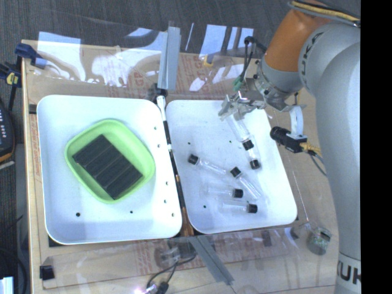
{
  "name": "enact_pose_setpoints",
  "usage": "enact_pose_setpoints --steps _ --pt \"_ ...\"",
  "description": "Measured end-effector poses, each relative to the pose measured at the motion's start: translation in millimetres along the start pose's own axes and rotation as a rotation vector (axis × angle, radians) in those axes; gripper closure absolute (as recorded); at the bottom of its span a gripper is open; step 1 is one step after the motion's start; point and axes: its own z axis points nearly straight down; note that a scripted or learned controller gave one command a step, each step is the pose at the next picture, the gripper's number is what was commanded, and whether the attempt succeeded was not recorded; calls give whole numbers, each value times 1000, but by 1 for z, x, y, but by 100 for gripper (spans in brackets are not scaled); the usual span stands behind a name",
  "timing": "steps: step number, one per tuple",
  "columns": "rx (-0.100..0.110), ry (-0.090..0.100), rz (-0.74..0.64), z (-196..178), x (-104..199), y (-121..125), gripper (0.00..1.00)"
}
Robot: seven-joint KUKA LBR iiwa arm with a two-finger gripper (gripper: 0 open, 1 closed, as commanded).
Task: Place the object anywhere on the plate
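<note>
gripper (236,106): above right bin's (202,219) far edge
tubes (236,192): below gripper
plate (138,143): far left, left bin

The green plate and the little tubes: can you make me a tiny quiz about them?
1. True or false: the green plate sits in the left bin.
2. What lies on the plate? A) a dark ridged slab B) a spoon C) a ball
3. Which bin holds the clear tubes with black caps?

Key: 1 true. 2 A. 3 The right bin, where the pincer hangs over the far edge, close to one tube.
</note>
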Motion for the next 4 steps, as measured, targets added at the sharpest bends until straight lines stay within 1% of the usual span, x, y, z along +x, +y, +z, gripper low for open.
enact_pose_setpoints --steps 1,2,3,4 --pt "6 -1 -276 33 47 -41 100" --pt "3 -2 -378 14 109 -77 100" --pt "5 -3 -429 18 164 -94 100" --pt "5 -3 -428 18 163 -94 0"
